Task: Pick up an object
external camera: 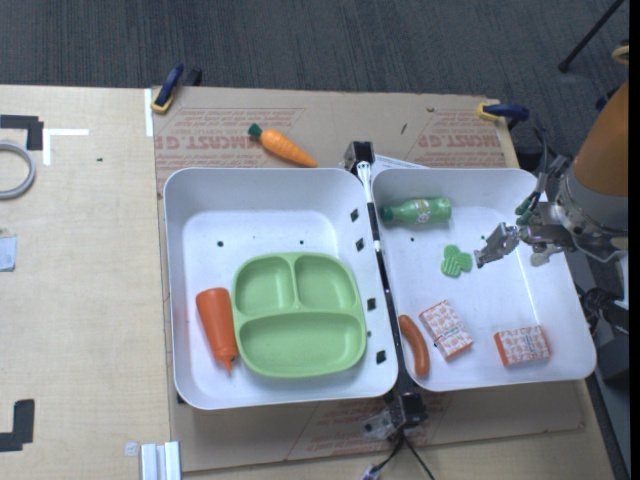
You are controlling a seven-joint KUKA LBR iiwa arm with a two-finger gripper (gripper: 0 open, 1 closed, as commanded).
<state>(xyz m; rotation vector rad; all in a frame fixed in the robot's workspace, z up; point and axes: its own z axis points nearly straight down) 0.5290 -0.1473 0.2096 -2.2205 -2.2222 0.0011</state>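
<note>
- Now the pincer (497, 244) hangs over the right bin (560, 368), near its right wall, with the grey arm (590, 213) and its orange band (612, 153) reaching in from the right.
- Its two fingers stand a little apart and nothing sits between them, so it grips no object.
- Just to the left of the fingertips, slightly lower in the view, lies a small green leafy piece (457, 262); the tips are near it but whether they touch it cannot be told.
- Up and to the left of the pincer a green bottle (415, 211) lies on its side close to the bin's far wall.
- Below the pincer, toward the near edge, two small patterned boxes rest flat: one (446, 329) down and to the left, the other (522, 346) almost straight below.
- Further left of those, a reddish sausage (415, 346) lies along the wall between the bins.
- Well to the left of the pincer, the left bin (200, 203) holds a green divided plate (299, 314) with an orange carrot-like piece (216, 325) just beside the plate's left rim.
- Far up and left, outside both bins, a small carrot (284, 146) rests on the cardboard sheet (440, 133).
</note>
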